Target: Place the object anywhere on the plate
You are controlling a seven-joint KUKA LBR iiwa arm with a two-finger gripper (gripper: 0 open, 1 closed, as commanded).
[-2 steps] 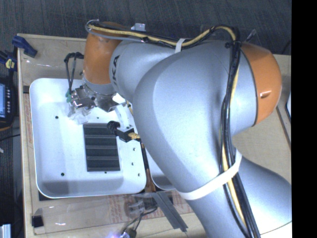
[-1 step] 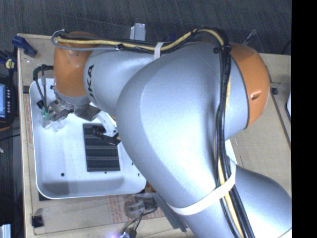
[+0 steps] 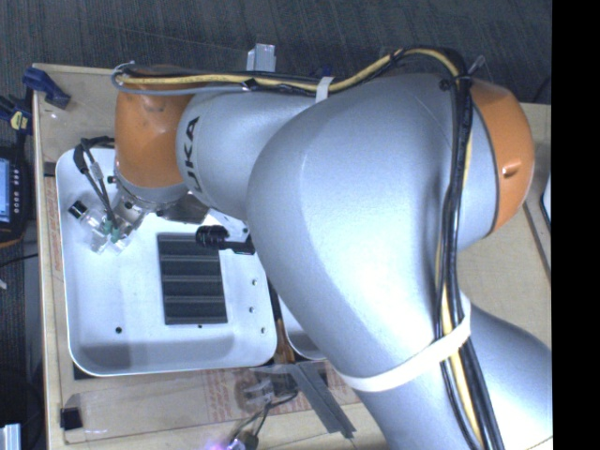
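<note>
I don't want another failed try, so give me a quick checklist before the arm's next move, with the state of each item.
1. Gripper over the left bin: ok.
2. Object between the fingers: cannot tell, too small and cluttered.
3. Dark ridged plate lying flat in the left bin: ok.
4. Plate top free of other things: ok.
5. Right bin contents: cannot tell, the arm covers it.

Beneath me the bench (image 3: 58,92) is pale wood, its front edge (image 3: 169,397) worn and marked. Beyond it lies dark carpeted floor (image 3: 187,7). A blue clamp (image 3: 45,84) grips the far left corner.
</note>
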